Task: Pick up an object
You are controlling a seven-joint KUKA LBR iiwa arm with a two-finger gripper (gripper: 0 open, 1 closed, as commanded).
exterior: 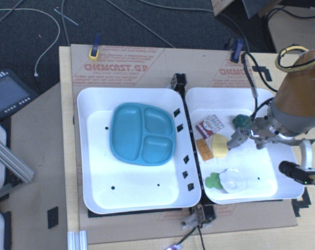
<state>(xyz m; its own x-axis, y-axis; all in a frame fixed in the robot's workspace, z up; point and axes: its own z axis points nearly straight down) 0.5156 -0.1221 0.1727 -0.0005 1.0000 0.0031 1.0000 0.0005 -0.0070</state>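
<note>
In the right bin [262, 189], my gripper [234, 139] hangs low, reaching in from the right. Its tip is just right of a yellow object [219, 146]. An orange-brown block [203, 149] lies against the yellow object's left side. A red-and-white packet [210, 124] lies above them. Behind the gripper sits a teal object [241, 121], partly covered by the arm. Near the front wall are a green toy [213, 180] and a clear, whitish object [233, 180]. Nothing is visibly held.
The left bin [95, 191] holds a blue divided plate [143, 133]. A black divider with clips [186, 139] runs between the bins. The grey arm with its orange band [301, 95] covers the right bin's right side. Cables lie beyond the bench.
</note>
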